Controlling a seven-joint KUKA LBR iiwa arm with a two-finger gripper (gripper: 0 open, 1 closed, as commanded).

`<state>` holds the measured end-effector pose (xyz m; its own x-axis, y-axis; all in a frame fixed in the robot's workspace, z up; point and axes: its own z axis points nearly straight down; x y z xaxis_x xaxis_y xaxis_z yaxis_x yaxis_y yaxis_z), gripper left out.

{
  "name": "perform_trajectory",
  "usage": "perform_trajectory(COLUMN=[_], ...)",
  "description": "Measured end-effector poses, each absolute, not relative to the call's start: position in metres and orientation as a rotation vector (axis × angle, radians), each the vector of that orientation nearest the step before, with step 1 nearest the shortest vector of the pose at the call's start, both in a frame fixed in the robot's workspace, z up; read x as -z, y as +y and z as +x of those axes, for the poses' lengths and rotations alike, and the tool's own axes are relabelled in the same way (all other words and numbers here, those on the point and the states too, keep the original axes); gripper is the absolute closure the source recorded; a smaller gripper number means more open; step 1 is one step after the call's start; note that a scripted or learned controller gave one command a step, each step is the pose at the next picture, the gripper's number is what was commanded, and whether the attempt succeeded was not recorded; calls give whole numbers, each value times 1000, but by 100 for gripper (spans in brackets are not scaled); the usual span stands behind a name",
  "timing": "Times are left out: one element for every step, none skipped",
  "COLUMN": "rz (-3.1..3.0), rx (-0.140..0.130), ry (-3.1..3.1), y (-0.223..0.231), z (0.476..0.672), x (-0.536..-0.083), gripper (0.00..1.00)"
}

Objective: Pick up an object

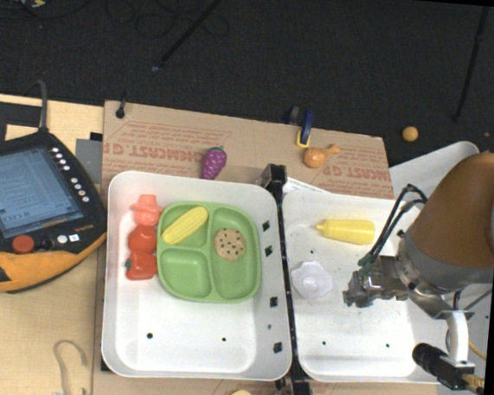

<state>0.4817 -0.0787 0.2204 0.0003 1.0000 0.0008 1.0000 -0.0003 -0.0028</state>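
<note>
A green divided tray (pixel 208 262) in the left bin (pixel 181 342) holds corn (pixel 183 223) and a cookie (pixel 229 244). Right of it, the gripper (pixel 361 292), grip unclear, hovers beside a clear cup (pixel 310 281), below a yellow bottle (pixel 346 230).

Grey arm (pixel 450 255) with a broad orange band; black cables loop to a dark metal gripper (pixel 361 292).

Yellow bottle (pixel 346 230) (lying flat), right bin (pixel 361 368)
</note>
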Motion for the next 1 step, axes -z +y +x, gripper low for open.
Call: perform_trajectory(rz=[-2217], rx=[-2], ry=[-2220], y=[-65], z=[470], x=[-229], gripper=[100])
